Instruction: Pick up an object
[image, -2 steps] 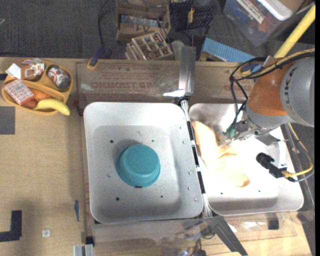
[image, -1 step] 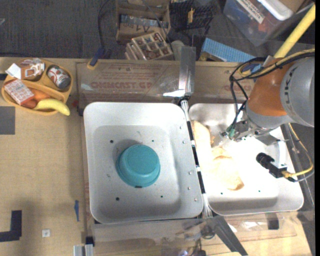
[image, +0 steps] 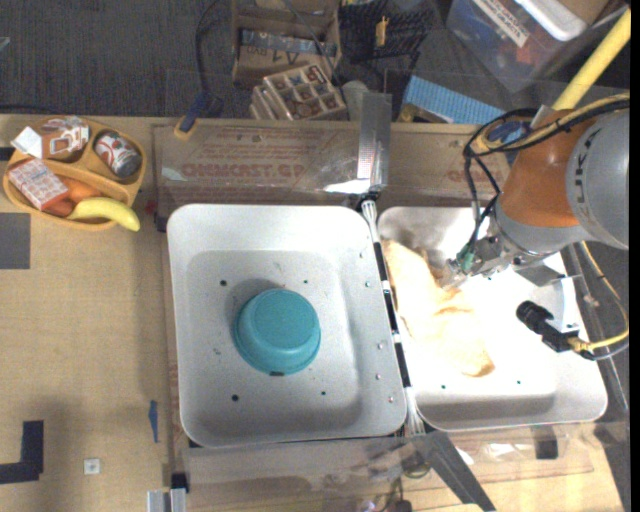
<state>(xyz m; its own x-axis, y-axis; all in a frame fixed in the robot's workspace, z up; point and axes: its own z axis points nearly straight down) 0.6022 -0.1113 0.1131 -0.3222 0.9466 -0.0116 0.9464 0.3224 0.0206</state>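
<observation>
Camera view: gripper (image: 462, 268) low in the right bin (image: 560, 405), upper-left part, tip at the edge of a pale yellow cloth-like object (image: 440, 310). Can't tell its state. Teal bowl (image: 279, 331), upside down, smooth round plastic, sits centre of left bin (image: 200, 240). Cloth is limp and flat, so pinch a raised fold, then lift straight up.

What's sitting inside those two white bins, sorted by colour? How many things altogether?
Teal: 1, the round teal plastic bowl, upside down in the left bin
Pale yellow: 1, the limp yellowish cloth-like thing in the right bin
Total: 2
</observation>
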